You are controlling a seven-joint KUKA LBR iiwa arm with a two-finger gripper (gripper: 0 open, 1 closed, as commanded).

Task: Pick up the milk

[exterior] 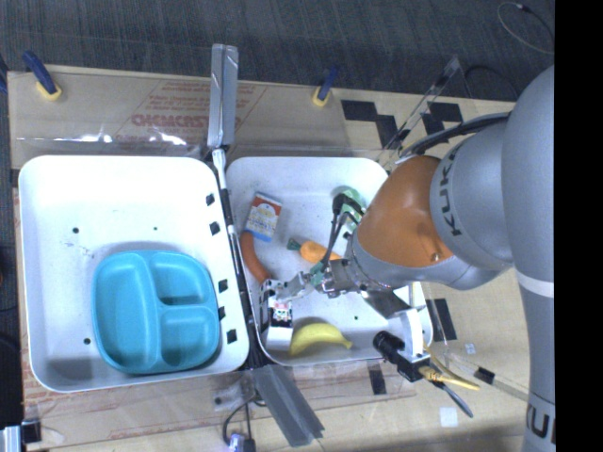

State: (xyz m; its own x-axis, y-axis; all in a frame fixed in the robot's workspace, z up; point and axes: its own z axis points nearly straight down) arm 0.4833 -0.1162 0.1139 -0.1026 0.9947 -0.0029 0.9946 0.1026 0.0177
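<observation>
**benchwatcher:** So what's in front of you right now, nearest first?

**iiwa_guy:** Closest to the camera in my right white bin [372, 169] is a yellow banana [317, 337], lying along the front wall. Just left of it sits my two-finger gripper [279, 301], low in the front-left corner of that bin. Honestly I can't tell if it's clenched or released; it's a small dark tangle from up here. A bit further back there's a long orange-brown sausage-shaped thing [252, 255] next to the divider, and a small orange carrot-like piece [312, 250] mid-bin.

**benchwatcher:** And the milk?

**iiwa_guy:** The small white carton with a red and blue label [264, 217] is behind those, in the back-left part of the right bin, well apart from my gripper. It looks to be lying flat, long axis running roughly front to back with a slight tilt, top end toward the far right. Which end is the spout, can't make out. A small green item [347, 199] sits by my orange wrist band.

**benchwatcher:** Left side?

**iiwa_guy:** The left white bin [57, 186] holds a light blue divided plastic tray [155, 311] toward its front.
</observation>
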